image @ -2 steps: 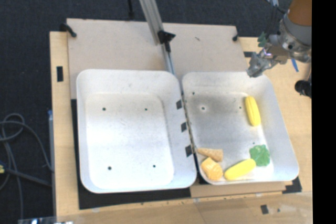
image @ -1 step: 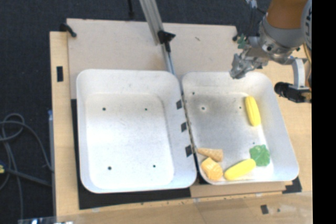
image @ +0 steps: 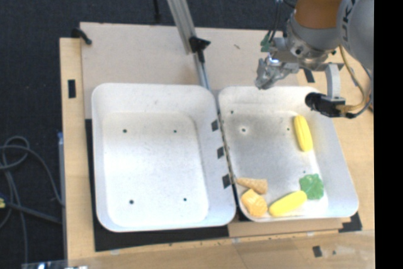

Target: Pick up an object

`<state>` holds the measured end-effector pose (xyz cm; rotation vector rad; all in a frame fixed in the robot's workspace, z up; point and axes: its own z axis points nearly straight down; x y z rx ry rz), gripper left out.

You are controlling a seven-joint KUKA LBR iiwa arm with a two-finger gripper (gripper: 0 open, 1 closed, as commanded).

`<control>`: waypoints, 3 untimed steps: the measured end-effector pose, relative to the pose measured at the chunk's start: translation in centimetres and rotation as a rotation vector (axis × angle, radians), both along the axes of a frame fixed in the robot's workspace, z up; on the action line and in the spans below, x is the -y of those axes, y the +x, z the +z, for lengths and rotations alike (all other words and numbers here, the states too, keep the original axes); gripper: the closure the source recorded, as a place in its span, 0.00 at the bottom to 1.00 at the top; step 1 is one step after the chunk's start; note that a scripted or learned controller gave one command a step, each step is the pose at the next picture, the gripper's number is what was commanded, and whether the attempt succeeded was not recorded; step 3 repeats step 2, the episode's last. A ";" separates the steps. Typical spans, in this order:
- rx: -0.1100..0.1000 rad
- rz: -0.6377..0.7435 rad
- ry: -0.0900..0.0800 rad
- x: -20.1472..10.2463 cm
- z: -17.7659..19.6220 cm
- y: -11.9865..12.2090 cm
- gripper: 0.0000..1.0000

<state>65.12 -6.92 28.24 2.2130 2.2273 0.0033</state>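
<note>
Two white bins sit side by side on the table (image: 138, 53). The left bin (image: 157, 154) has nothing in it that I can see; the right bin (image: 271, 135) holds five things. There are two yellow corn-like pieces, one (image: 303, 133) near the right wall and one (image: 288, 203) at the front edge. A green piece (image: 311, 186), an orange chunk (image: 254, 203) and a tan cone (image: 252, 184) lie near the front. The gripper (image: 267, 77) hangs above the right bin's back rim, carrying nothing; I cannot tell how it is set.

Partial lettering on grey arm (image: 360, 9) housing — looks like "KU", cut off; nothing else legible.
</note>
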 end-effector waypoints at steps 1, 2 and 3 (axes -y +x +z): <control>0.000 0.000 0.000 -5.5 -0.1 1.3 1.00; -0.003 0.001 0.000 -11.6 -1.2 1.6 1.00; -0.003 0.001 0.000 -11.6 -1.2 1.6 1.00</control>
